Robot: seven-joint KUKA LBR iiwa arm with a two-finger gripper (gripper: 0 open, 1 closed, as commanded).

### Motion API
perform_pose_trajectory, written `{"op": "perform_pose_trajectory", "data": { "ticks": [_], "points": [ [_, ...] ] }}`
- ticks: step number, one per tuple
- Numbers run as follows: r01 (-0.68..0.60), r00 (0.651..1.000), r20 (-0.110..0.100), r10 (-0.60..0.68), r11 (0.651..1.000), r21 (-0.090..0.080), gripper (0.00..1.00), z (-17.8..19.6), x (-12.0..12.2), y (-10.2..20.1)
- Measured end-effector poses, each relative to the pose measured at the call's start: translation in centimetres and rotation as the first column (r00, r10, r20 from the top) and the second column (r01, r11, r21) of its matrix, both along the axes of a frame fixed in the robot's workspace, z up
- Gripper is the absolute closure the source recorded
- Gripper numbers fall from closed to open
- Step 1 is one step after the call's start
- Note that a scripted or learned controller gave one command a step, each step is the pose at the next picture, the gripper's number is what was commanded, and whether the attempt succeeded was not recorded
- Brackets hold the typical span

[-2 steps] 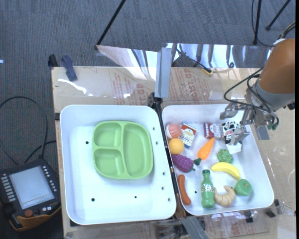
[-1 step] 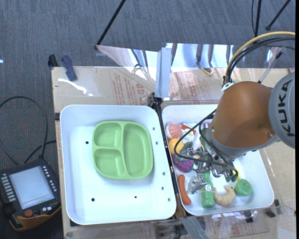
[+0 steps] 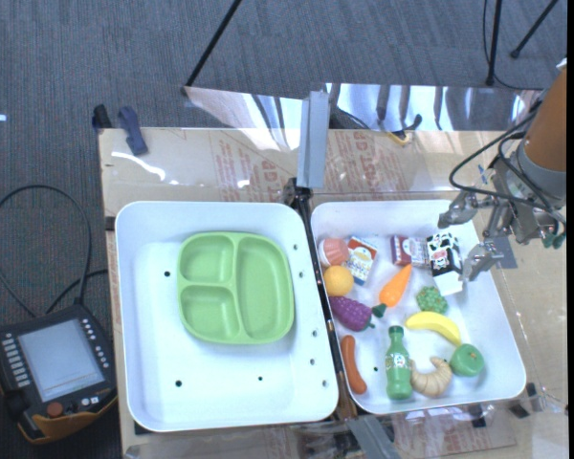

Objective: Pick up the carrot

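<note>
The orange carrot [image 3: 396, 285] with a green stem end lies tilted in the middle of the right bin [image 3: 502, 328], between a purple fruit [image 3: 350, 312] and a green broccoli [image 3: 430, 300]. My gripper [image 3: 470, 231] hangs over the bin's upper right corner, to the right of and beyond the carrot and apart from it. Its fingers are spread open, one finger [image 3: 457, 206] farther back and the other nearer the front, with nothing held. A black-and-white carton [image 3: 445, 253] lies just beside the near finger.
Around the carrot lie an orange [image 3: 338, 280], a juice box [image 3: 362, 256], a red box [image 3: 405, 250], a banana [image 3: 434, 325], a green bottle [image 3: 398, 361], a sausage [image 3: 354, 363], a croissant [image 3: 430, 376] and an apple [image 3: 467, 360]. The left bin [image 3: 148, 371] holds a green divided plate [image 3: 236, 287].
</note>
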State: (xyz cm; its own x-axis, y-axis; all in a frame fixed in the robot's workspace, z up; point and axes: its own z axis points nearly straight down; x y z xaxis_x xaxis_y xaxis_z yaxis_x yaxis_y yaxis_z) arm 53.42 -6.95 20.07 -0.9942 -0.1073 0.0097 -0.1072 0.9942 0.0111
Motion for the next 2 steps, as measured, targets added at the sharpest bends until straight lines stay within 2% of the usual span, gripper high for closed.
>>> {"op": "perform_pose_trajectory", "data": {
  "ticks": [1, 2],
  "points": [
    [-0.167, 0.986, 0.013, 0.167, 0.986, -0.01, 0.0, 0.1, 1.4, 0.5],
    [-0.342, 0.94, 0.006, 0.342, 0.94, 0.003, 0.0, 0.3, 2.5, 2.5]
  ]
}}
